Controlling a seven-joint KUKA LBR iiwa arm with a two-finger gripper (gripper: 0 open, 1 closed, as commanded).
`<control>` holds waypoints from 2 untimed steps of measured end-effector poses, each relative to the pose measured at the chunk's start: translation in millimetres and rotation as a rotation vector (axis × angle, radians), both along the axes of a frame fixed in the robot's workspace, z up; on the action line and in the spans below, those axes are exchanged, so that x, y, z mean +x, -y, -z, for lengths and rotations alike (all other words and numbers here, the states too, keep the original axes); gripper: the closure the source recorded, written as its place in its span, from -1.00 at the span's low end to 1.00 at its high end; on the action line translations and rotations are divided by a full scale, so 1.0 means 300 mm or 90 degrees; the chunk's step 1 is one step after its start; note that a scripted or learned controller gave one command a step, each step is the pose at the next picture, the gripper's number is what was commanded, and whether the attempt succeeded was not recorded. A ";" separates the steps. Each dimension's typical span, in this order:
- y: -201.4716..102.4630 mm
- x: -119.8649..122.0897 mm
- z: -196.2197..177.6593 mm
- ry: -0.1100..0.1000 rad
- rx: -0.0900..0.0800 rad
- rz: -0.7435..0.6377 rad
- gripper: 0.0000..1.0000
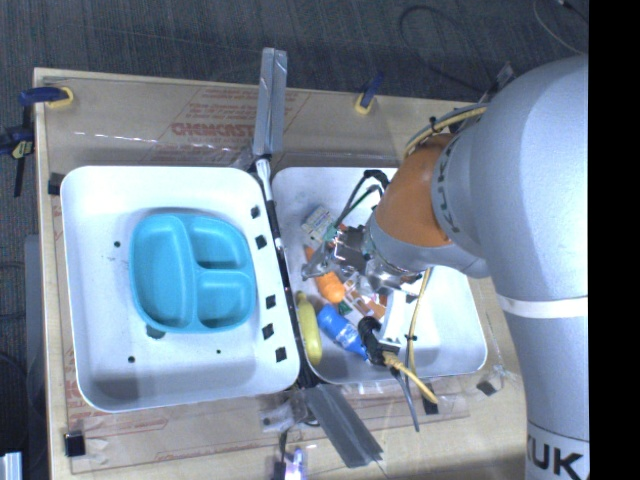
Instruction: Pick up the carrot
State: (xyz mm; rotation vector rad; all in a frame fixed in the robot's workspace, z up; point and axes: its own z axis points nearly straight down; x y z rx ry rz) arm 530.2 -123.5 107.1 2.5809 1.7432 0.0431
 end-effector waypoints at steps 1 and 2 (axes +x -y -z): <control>0.012 -0.003 -0.035 -0.001 -0.004 0.001 1.00; -0.166 -0.179 -0.311 -0.026 0.007 0.064 1.00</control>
